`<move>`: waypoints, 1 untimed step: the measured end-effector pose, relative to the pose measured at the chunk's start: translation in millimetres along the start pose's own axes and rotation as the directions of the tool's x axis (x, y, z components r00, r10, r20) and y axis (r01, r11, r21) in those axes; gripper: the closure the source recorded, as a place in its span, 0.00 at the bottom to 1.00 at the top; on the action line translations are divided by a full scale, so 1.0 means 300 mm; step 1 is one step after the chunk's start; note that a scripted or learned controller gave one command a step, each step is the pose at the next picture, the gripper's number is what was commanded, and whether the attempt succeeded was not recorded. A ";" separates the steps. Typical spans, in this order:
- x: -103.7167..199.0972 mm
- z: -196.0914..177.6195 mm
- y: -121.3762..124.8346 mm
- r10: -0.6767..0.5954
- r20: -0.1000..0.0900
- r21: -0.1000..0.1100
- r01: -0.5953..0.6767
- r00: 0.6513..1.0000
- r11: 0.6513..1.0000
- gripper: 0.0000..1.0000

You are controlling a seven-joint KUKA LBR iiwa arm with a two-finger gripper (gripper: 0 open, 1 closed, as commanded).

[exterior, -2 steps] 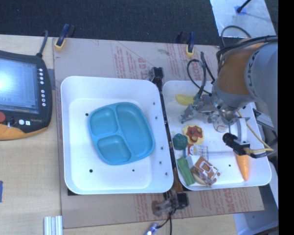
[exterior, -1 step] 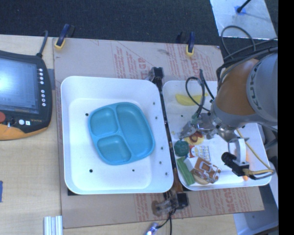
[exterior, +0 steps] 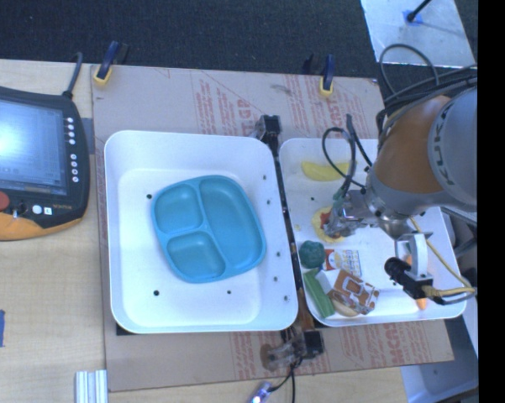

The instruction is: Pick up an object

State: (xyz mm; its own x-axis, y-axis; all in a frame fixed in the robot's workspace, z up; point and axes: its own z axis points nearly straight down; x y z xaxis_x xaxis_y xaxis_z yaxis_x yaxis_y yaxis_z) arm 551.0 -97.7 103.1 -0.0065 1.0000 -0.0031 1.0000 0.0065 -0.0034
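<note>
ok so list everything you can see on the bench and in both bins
left bin: 1, white, left half of the brown board
divided plate: 1, blue, three sections, middle of the left bin
right bin: 1, white, right half of the board
yellow item: 1, banana-like, far end of the right bin
green ball: 1, dark green, left edge of the right bin
green stick: 1, near corner of the right bin
snack packet: 1, brown and white, beside the stick
clamps: 2, blue and yellow, far edge of the board
control pad: 1, grey with orange base, left of the board
arm: 1, grey with orange band, over the right bin
gripper: 1, low over red and yellow items
</note>
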 end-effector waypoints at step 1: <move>0.000 0.001 -0.001 -0.001 0.000 0.001 0.001 1.000 1.000 0.00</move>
State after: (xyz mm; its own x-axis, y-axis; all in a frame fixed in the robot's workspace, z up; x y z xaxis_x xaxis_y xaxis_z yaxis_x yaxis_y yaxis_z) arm 550.8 -97.8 103.0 -0.0071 1.0000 -0.0035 1.0000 0.0071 -0.0039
